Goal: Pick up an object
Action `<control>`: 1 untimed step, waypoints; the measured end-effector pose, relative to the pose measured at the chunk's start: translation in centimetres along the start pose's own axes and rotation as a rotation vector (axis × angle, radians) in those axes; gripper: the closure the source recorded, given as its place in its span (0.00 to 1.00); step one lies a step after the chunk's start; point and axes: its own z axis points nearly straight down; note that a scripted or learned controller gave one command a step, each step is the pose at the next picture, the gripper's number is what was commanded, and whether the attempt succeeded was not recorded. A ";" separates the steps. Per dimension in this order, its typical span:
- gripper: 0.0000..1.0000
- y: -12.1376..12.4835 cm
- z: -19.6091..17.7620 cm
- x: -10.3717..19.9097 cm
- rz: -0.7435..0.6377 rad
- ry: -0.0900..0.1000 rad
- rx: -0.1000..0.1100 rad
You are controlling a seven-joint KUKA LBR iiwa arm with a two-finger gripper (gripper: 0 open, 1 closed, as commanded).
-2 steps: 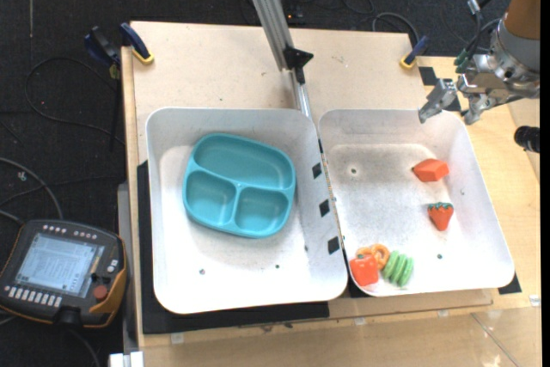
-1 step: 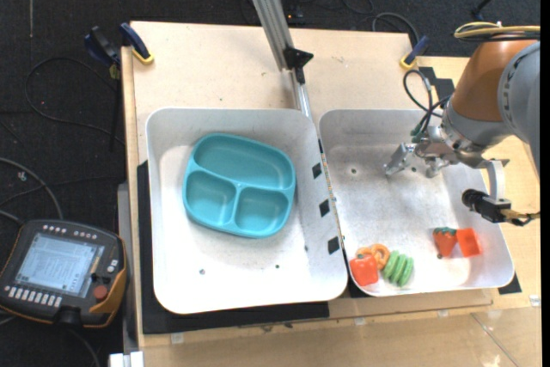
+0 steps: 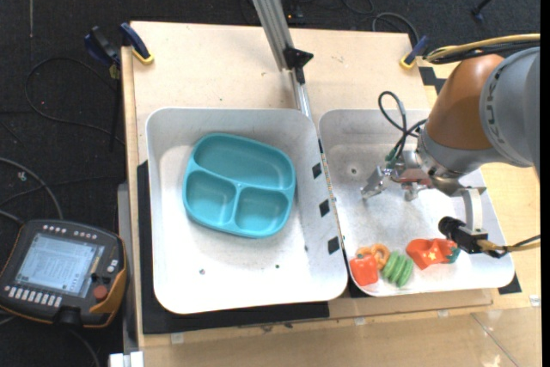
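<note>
Camera view shows the surface (image 3: 215, 56) carrying two white bins side by side. Left bin (image 3: 172, 271) holds a turquoise divided plate (image 3: 239, 184), lying flat near its middle. Right bin (image 3: 344, 133) has toy food gathered along its near edge: an orange-red pepper (image 3: 366, 266) touching a green vegetable (image 3: 396, 268), and just beside them a red-orange piece (image 3: 431, 253). The arm (image 3: 481, 112) reaches in from the right, and its tool (image 3: 391, 184) hangs over the middle of the right bin, apart from the food. Its fingers look spread with nothing between them, though the view is small.
</note>
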 end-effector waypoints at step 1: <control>0.00 -4.5 -0.1 -6.5 0.011 -0.006 -0.003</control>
